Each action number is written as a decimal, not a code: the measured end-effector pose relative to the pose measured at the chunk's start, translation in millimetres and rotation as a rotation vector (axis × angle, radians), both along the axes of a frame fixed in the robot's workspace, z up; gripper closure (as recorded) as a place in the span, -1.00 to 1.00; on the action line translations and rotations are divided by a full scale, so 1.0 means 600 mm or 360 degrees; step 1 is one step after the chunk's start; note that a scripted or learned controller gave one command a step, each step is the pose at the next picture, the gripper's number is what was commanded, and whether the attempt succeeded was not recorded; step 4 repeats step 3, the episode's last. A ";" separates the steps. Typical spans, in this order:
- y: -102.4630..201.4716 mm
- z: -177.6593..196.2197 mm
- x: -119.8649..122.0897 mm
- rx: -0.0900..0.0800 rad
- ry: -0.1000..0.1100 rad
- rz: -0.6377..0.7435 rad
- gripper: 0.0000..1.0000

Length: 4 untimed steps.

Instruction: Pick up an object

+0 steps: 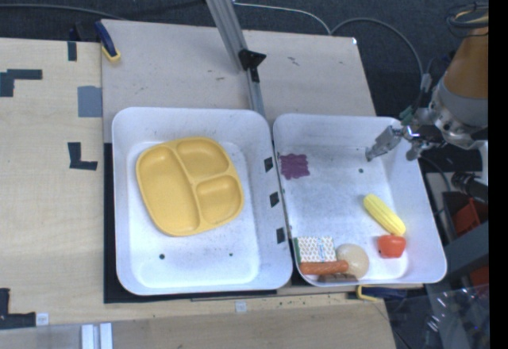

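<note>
- Where my arm comes in at the right edge of the frame, my pincer hangs over the upper right corner of the right bin, near its far rim.
- My two fingers stand apart, one pointing toward the left into the bin and the other just beside it lower right, with nothing between them.
- Below my pincer, well apart from it, the yellow corn cob lies at a slant on the bin floor, right of the middle.
- Just beneath the corn's lower end sits a small red-orange piece, close to it; I cannot tell whether they touch.
- Along the bottom rim of the right bin I see a pale round piece, an orange sausage-like piece just left of it, and a patterned square block above that.
- A purple piece lies flat in the upper left part of the same bin, apart from everything else.
- Left of centre in the frame, the left bin bears a yellow divided plate in its upper half.
</note>
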<state>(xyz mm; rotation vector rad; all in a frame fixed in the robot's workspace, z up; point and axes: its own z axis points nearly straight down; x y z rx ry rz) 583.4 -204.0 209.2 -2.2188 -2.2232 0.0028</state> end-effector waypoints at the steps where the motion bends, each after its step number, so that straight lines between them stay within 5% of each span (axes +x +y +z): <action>1: -0.009 -0.183 0.022 0.0002 0.0009 0.0001 -1.00; 2: -0.008 -0.202 0.117 0.0001 -0.0005 0.0003 -1.00; 3: 0.133 -0.188 0.101 0.0005 -0.0001 0.0009 -1.00; 4: 0.133 -0.188 0.101 0.0005 -0.0001 0.0009 -1.00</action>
